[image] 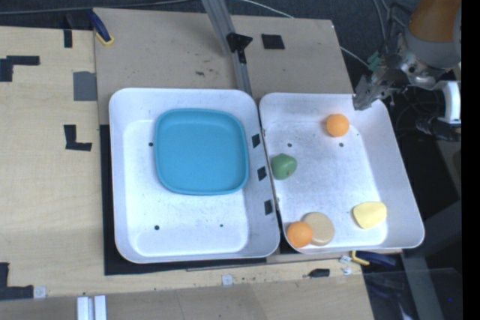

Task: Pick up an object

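While the end effector [365, 95] is poised at the upper right of the frame, its state cannot be told; nothing is yet lifted, and the orange ball [337, 124] is seen just beside it.

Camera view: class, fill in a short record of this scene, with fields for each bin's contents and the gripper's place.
left bin: blue plate
right bin: orange ball, green ball, second orange ball, beige disc, yellow piece
touching: second orange ball and beige disc
gripper: at right bin's far rim, holding nothing seen
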Tool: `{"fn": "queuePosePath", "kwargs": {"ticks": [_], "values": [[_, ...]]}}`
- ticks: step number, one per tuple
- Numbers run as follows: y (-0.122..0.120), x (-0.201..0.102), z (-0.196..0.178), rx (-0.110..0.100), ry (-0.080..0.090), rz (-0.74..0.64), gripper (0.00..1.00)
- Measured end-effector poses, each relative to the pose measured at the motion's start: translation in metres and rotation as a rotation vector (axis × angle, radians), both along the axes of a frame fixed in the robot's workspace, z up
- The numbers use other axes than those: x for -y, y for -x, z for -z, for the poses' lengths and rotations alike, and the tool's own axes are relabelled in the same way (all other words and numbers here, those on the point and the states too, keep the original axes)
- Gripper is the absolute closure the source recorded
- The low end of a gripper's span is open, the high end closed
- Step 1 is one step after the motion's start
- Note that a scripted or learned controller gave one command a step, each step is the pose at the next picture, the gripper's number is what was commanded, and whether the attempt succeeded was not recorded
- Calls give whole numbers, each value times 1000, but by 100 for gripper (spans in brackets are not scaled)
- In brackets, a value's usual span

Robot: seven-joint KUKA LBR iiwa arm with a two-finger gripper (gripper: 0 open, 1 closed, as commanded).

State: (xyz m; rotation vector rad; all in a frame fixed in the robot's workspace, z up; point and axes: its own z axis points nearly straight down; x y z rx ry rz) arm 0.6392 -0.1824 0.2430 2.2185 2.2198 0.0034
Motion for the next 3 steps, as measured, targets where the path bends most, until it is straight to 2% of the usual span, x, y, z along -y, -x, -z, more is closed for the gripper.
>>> {"fn": "queuePosePath", "kwargs": {"ticks": [2,3], "values": [[5,-113,-3,-4,-1,-4,100],[-8,-173,1,-5,-2,-5,100]]}}
